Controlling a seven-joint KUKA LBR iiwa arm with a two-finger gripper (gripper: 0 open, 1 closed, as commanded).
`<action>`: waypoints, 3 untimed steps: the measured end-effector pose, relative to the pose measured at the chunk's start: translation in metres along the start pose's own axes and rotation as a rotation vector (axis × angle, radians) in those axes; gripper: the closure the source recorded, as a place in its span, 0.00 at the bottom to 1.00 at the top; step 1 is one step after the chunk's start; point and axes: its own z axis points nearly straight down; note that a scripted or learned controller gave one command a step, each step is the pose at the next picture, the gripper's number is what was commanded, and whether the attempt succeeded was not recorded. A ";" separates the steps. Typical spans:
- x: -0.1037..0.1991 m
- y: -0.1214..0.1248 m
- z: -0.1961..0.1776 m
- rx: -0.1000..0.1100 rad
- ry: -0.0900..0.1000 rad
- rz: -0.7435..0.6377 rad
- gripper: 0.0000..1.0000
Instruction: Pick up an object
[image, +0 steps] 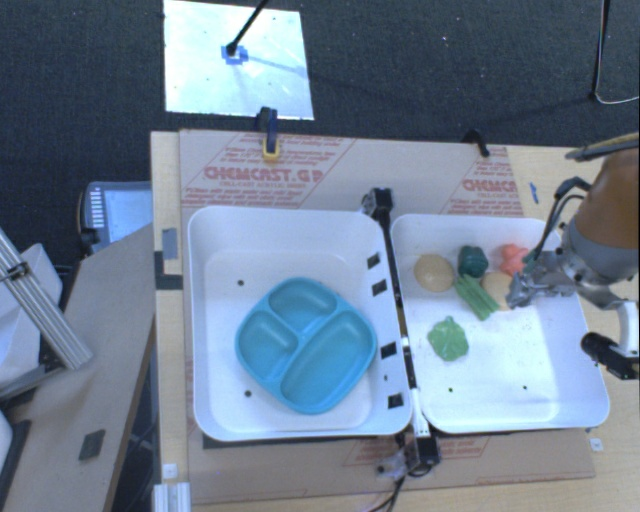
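Dark carpet surrounded a bench covered with printed cardboard, on which two shallow white bins sat side by side. Alone in the left bin (215, 250) lay a blue divided plate (305, 343), probably a spot for setting things down. The right bin (560, 400) held the small items, gathered toward its far edge: a tan ball (434, 271), a dark green lump (472, 261), an orange piece (511, 257), a green stick (474, 297) and, nearer the middle, a leafy green toy (448, 339). The gripper (522, 291) hung low just beside the stick and the orange piece, seemingly positioned to grab one; whether its jaws were open or had anything could not be told.
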 end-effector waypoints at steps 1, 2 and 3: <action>-0.004 -0.004 -0.062 -0.001 -0.001 -0.004 1.00; -0.004 -0.002 -0.108 -0.002 0.000 -0.005 1.00; 0.046 -0.007 -0.093 0.003 0.002 -0.007 1.00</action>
